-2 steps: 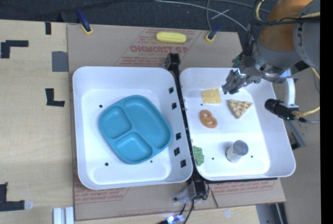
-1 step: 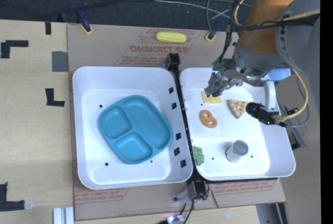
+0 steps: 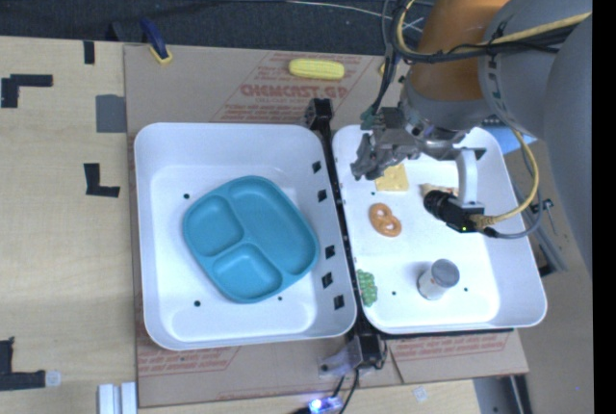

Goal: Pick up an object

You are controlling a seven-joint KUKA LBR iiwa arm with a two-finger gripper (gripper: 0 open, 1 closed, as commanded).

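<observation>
My gripper [image 3: 377,158] hangs low over the upper left part of the right bin [image 3: 510,306], its dark fingers just left of a yellow cheese-like wedge [image 3: 393,178]. Below them lies an orange pretzel [image 3: 386,219]. A small grey can [image 3: 439,277] stands lower in the same bin. A green leafy piece [image 3: 367,285] lies by the bin's left wall. Nothing shows between the fingers.
The left bin [image 3: 164,152] holds a blue divided plate [image 3: 250,237]. A yellow banana-like toy [image 3: 316,68] lies on the cardboard behind the bins. A black cable unit [image 3: 452,210] hangs off the wrist over the right bin. The grey arm covers the right bin's far right corner.
</observation>
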